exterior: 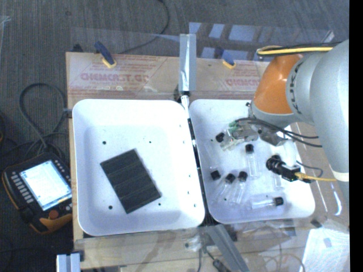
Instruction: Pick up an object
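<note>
The right bin (207, 115) holds several small clear vials with black caps. One vial (266, 202) lies on its side near the front, and two others (227, 187) (240, 186) lie mid-bin. A capped vial (249, 158) sits just below the gripper. The grey arm with its orange band (275, 89) reaches in from the right. Its gripper (235, 132) hangs low over the back of the right bin, close to a black cap (220, 137). In the left bin (85, 152) a black ridged rectangular pad (130, 180) lies flat.
A black connector with a yellow cable (279, 167) hangs from the arm over the right bin's right side. A metal post (186, 67) stands at the back between the bins. A handheld control pendant (39, 188) lies on the floor to the left.
</note>
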`<action>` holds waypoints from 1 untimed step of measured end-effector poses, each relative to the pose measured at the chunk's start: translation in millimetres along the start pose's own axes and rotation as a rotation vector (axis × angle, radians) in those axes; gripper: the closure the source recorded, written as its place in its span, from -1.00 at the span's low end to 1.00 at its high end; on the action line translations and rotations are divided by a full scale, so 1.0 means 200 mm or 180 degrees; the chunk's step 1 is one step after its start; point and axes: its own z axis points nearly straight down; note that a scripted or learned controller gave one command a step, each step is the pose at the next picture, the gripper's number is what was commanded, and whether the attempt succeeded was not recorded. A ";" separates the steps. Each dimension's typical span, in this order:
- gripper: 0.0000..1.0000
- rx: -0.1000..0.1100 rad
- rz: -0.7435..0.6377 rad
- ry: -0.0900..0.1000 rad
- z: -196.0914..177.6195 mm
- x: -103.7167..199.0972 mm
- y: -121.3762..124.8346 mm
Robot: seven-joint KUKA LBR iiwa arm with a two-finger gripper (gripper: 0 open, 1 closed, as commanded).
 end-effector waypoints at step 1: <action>-1.00 0.0001 0.0000 0.0001 0.00 0.00 0.00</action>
